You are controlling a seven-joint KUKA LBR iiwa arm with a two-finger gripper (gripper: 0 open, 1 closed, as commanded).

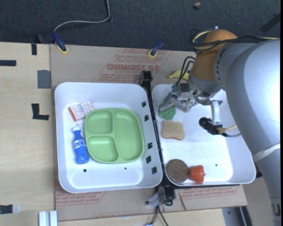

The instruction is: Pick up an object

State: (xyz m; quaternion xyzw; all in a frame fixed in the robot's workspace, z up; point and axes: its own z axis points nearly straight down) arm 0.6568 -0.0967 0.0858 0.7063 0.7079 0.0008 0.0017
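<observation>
Two white bins sat on cardboard. Over the right one, the gripper hung, its state unclear, touching a green object; toast lay just below.

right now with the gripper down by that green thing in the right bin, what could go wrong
1. The gripper sits at the green object, close to the divider wall between the bins; it may scrape the wall or pin the object against it.
2. The bread slice lies just below the green object, so a slightly off grasp could nudge it or catch it instead.
</observation>
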